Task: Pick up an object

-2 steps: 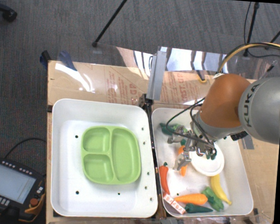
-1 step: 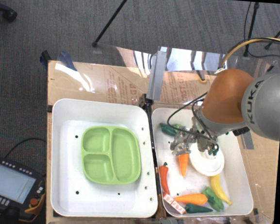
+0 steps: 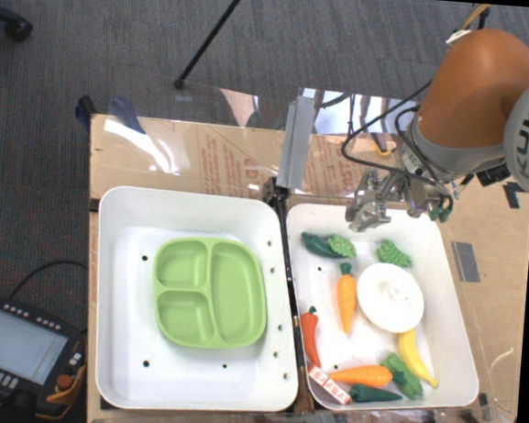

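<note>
Here, the metal two-finger gripper (image 3: pixel 367 215) hangs over the right white bin's (image 3: pixel 454 310) far edge, its state impossible to tell; just beyond it on the near-left lies a dark green toy vegetable (image 3: pixel 320 245).

Desk (image 3: pixel 183 148): brown cardboard-like top under a clear, glare-catching sheet, printed red lettering faintly visible through it. Two shallow white bins sit directly on it, side by side, edges touching along the centre line. Left bin (image 3: pixel 115 239) at 9 o'clock, square to the desk. Right bin (image 3: pixel 450 296) at 3 o'clock, slightly rotated, its near corner overhanging toward 5 o'clock. A grey upright post (image 3: pixel 294 144) stands at 12 o'clock, just behind the seam between the bins. Small grey patch (image 3: pixel 465 261) on the desk at 3 o'clock, beside the right bin.
</note>
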Motion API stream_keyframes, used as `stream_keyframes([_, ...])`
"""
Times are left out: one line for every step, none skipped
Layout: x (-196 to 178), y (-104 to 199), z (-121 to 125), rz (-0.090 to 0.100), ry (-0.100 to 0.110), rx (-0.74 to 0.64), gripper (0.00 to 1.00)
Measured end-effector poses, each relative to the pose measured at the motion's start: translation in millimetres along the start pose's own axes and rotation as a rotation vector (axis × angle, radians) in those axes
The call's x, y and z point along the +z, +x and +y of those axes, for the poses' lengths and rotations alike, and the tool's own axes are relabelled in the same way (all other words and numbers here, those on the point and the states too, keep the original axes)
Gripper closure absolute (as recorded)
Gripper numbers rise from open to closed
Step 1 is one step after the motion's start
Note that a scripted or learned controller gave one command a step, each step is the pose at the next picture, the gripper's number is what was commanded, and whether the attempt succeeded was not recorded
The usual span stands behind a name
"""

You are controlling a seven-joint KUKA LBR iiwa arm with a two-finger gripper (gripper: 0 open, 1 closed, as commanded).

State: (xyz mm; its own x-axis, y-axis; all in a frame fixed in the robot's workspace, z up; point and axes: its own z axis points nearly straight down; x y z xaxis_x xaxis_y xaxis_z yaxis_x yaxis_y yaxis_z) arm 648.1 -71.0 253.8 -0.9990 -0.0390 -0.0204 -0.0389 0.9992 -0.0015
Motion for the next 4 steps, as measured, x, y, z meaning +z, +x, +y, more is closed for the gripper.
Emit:
stream_keyframes([-2.4, 1.1, 1.9, 0.011, -0.002, -0.005, 1.0])
stream_keyframes([-13.4, -0.5, 3.4, 0.006, -0.003, -0.009, 1.0])
stream_keyframes([-23.7, -2.1, 4.8, 0.001, -0.003, -0.013, 1.0])
stream_keyframes([127.9, 30.2, -55.2, 0.034, -0.006, -0.024, 1.0])
